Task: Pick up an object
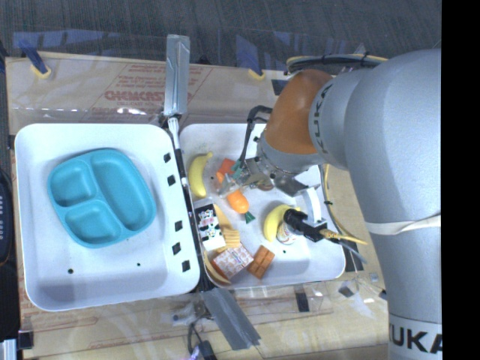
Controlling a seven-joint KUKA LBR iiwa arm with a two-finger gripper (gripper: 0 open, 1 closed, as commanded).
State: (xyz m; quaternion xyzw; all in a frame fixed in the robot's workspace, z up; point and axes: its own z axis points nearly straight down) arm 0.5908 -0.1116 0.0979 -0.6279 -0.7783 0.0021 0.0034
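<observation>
Much of the right bin [300, 267] is covered by the grey arm [390, 141]. The arm spreads over everything to the right of the small orange toy [238, 200] and hides that bin's far right wall. We take the orange toy, lying about mid-bin, as our marker.

Just above it and slightly right sits the gripper [246, 172], tucked under the orange wrist band. Its tip is a tangle of dark and glinting parts, so we cannot tell whether it is released or clenched, nor whether it touches anything. We see nothing plainly gripped by it.

A red-orange piece [225, 167] lies just up-left of the toy, close beside the gripper, and is too small for us to name. Farther left of the toy, a yellow banana [197, 175] lies near the bin's left wall. Down-right of the toy a second banana [273, 220] curves over a round can [284, 235], which is partly hidden.

Down-left of the toy stands a black-and-white card [209, 224], with a tan waffle-like piece [232, 238] beside it. Below these a patterned box [235, 259] and a brown block [262, 262] rest near the bin's front edge. Well to the left of the toy, in the left bin [45, 268], lies a blue divided plate [101, 196].
</observation>
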